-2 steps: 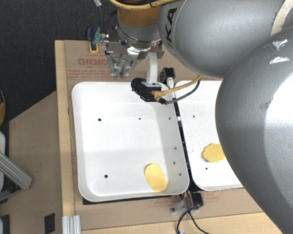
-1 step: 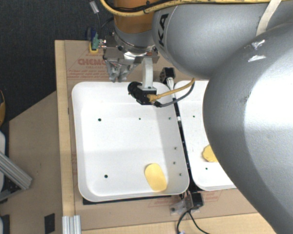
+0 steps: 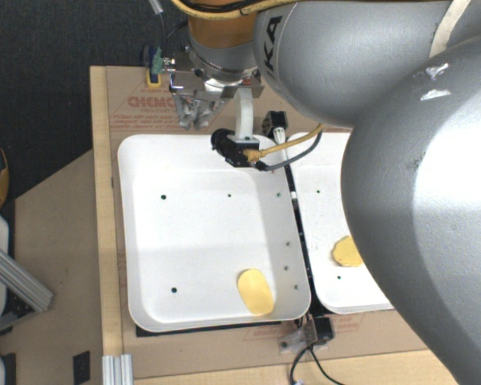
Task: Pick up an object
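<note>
My gripper (image 3: 194, 112) hangs over the bench (image 3: 112, 103), just beyond the far rim of the left bin (image 3: 144, 215), toward that bin's far left corner. Whether the jaws are wide or narrow: cannot tell from this slant, the view of them is too cluttered.

Task's thing: a yellow oval piece (image 3: 255, 291) lies flat on the floor of the left bin, in its near right corner, close to the near rim and the right wall. It is well apart from my gripper, at the opposite end of the bin and diagonally across the floor.

The right bin (image 3: 329, 207) sits touching the left bin along their shared side. A second yellow piece (image 3: 346, 252) lies in it, near its left wall. My arm (image 3: 417, 215) covers that piece's right part and most of this bin.
</note>
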Controlling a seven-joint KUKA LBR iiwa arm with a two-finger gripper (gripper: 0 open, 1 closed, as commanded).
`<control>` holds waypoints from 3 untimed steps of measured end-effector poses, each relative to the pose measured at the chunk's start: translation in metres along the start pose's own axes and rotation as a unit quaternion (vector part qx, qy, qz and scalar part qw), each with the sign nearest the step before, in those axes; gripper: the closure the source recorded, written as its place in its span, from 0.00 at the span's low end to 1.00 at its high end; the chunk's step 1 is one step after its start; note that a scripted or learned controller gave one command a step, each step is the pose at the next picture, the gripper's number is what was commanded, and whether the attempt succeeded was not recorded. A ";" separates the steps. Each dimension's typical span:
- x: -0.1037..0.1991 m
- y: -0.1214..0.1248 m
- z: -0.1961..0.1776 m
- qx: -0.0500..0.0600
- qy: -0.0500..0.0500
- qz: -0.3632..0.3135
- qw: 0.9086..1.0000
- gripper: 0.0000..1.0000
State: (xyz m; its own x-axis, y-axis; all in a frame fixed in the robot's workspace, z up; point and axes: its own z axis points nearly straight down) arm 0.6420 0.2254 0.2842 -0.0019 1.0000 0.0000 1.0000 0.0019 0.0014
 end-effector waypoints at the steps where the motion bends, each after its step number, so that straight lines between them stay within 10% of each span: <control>1: 0.001 0.000 -0.010 -0.001 0.000 -0.001 1.000 1.00; 3: -0.001 0.014 0.003 0.003 -0.001 0.001 1.000 1.00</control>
State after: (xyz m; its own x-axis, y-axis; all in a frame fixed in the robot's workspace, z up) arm 0.6558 0.2244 0.2812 0.0003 1.0000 -0.0016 1.0000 -0.0003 -0.0044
